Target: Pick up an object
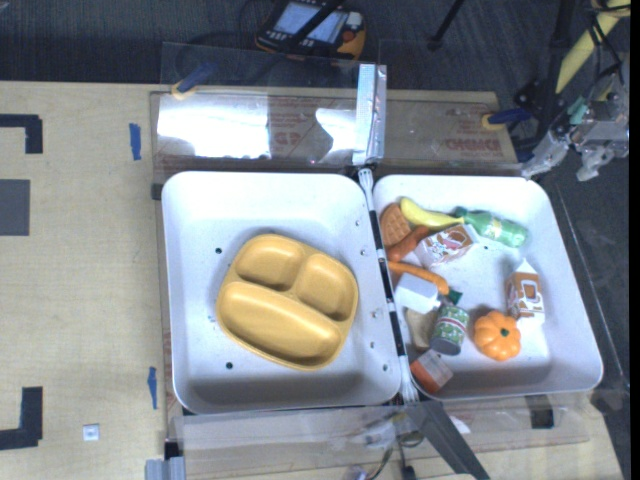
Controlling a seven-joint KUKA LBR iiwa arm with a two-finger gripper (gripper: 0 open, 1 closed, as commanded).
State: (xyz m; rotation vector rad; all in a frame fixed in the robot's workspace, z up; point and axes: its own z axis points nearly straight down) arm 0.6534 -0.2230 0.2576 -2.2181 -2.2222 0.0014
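Observation:
The right bin point(572, 298) holds several toy foods: a yellow banana point(424, 213), a green bottle point(492, 229), an orange pumpkin point(497, 336), a small brown-and-white carton point(525, 296), a green-lidded jar point(450, 328), an orange carrot point(415, 272) and a red-and-white packet point(446, 245). My gripper point(567, 161) hangs beyond the bin's far right corner, well apart from all of them. It is open, and nothing sits between its fingers.
A yellow divided plate point(288, 298) lies in the left bin point(190, 268). A clear plastic sheet point(265, 123) and a metal upright point(368, 113) stand behind the bins. Cables and stands point(590, 28) crowd the top right.

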